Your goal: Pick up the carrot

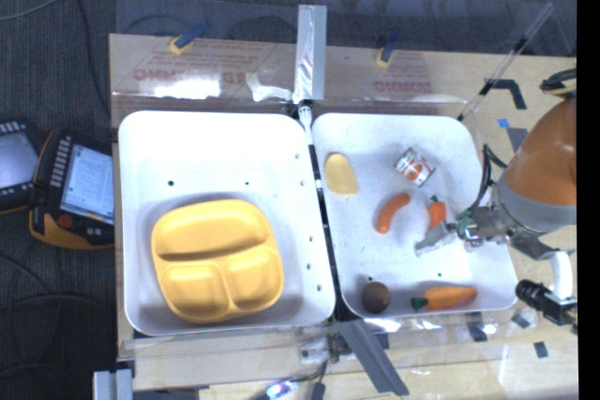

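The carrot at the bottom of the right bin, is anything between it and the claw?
Nothing visible. The claw hangs above the right bin, and bare white floor separates it from the carrot. The brown ball sits to the carrot's left, out of the way.

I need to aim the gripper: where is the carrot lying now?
The carrot lies in the right bin, along its near edge, right of the brown round fruit and below the gripper.
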Action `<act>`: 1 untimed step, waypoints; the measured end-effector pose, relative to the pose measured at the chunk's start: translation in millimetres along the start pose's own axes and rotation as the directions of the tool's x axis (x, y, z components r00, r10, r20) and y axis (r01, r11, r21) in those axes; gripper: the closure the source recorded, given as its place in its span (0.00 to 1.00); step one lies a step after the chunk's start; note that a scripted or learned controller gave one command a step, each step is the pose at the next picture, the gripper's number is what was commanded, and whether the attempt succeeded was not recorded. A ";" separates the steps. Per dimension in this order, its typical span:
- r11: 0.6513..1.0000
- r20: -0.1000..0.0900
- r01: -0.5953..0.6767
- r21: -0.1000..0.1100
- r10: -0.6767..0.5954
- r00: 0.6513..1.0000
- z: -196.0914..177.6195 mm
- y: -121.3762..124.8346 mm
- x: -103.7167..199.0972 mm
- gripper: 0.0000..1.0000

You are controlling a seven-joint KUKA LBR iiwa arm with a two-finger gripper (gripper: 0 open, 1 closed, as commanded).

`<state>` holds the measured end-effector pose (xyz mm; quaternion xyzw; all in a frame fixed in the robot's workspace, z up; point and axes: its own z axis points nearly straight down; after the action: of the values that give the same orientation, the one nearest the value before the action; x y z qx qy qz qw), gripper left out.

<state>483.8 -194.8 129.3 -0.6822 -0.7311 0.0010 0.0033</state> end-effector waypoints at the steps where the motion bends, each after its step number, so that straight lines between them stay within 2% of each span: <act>1: 0.992 0.002 -0.127 0.000 0.127 0.992 3.0 77.7 -21.1 0.00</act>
<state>562.8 -210.5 125.8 -0.7275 -0.6861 0.0018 0.0023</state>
